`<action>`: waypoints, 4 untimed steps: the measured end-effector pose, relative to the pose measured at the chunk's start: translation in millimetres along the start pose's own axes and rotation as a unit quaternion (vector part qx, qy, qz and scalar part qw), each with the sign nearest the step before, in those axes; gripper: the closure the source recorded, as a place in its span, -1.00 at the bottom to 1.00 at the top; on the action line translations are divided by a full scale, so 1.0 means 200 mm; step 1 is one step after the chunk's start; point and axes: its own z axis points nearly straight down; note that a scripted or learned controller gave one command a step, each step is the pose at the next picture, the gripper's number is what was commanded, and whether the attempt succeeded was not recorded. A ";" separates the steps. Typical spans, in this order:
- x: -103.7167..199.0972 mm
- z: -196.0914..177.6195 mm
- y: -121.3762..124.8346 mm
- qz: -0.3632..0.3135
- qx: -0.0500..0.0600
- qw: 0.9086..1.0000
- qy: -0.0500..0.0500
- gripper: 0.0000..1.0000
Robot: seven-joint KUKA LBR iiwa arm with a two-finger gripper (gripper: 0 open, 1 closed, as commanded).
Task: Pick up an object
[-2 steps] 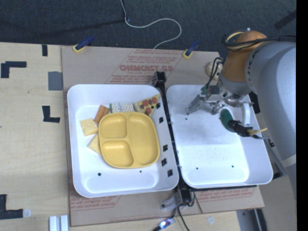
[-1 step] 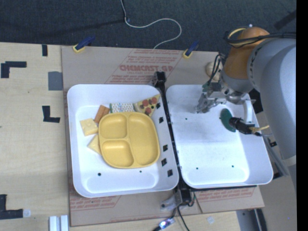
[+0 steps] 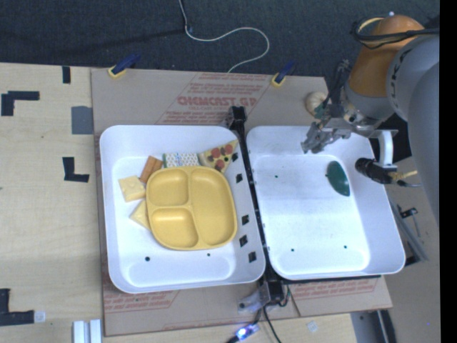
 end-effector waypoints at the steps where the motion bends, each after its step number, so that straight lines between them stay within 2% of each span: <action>1: 0.00 -0.22 0.03 0.000 0.000 1.000 0.000 1.00; 2: 0.00 -0.33 0.03 0.000 0.001 1.000 0.000 1.00; 3: 0.27 -0.30 -0.08 -0.001 0.003 1.000 0.000 1.00; 4: 0.56 -0.27 -0.13 -0.002 0.003 1.000 0.000 1.00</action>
